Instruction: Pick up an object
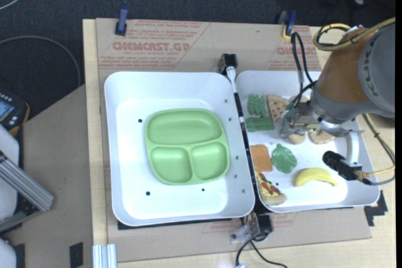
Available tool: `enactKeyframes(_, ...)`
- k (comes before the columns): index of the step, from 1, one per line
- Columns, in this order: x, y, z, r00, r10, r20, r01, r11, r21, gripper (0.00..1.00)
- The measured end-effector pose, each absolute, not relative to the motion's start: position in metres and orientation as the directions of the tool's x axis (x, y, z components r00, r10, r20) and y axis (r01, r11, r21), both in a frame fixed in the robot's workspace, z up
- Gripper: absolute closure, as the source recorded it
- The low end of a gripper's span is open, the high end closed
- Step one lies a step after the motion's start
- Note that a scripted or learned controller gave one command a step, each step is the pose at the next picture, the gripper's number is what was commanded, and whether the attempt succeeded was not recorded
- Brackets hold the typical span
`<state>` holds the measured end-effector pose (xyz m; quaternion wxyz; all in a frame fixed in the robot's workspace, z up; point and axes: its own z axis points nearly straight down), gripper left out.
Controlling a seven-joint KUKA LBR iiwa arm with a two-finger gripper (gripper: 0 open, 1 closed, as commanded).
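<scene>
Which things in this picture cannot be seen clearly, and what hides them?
- Pincer, camera view: the arm's wrist covers it, so its state and any hold stay unknown.
- Right bin, camera view: the arm hides its far right corner.
- Pale items under the wrist: partly hidden, too small to name.
- Item at the near rim: too small to identify.

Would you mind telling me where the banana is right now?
The banana lies near the front edge of the right bin, just right of the green leafy toy and below the gripper.
</scene>
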<state>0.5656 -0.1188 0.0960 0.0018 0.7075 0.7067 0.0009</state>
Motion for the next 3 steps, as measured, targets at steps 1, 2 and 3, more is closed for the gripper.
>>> enactKeyframes(1,0.536,-0.056,0.235,-0.007,1.000,0.002,1.000,0.007,0.015,1.00)
enactKeyframes(2,0.513,0.021,0.182,-0.008,1.000,0.004,1.000,0.008,-0.008,1.00)
enactKeyframes(3,0.491,0.004,0.301,0.000,1.000,0.001,1.000,0.000,0.012,1.00)
